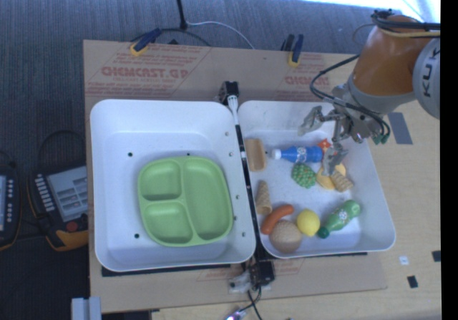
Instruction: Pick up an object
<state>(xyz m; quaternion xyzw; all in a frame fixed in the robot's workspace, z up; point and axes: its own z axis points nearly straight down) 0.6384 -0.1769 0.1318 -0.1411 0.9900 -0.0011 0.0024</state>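
My gripper (334, 156) hangs low over the right bin (377, 205), at its back right part. Its tip is close above a yellow piece (326, 181) and a small ridged pastry (341, 182), just right of a blue bottle (299, 154) lying on its side. A green bumpy vegetable (304, 175) lies right under the bottle. Whether the tip touches any of these is not clear. Further forward lie a lemon (308, 222), a green bottle (339, 217), a brown round lump (285, 235) and an orange sausage shape (276, 217).
A bread slice (255, 154) and a cone (263, 197) lie along the right bin's left wall. The left bin (114, 132) holds a green divided plate (184, 200). Clamps and a cable stand at the bench's back edge.
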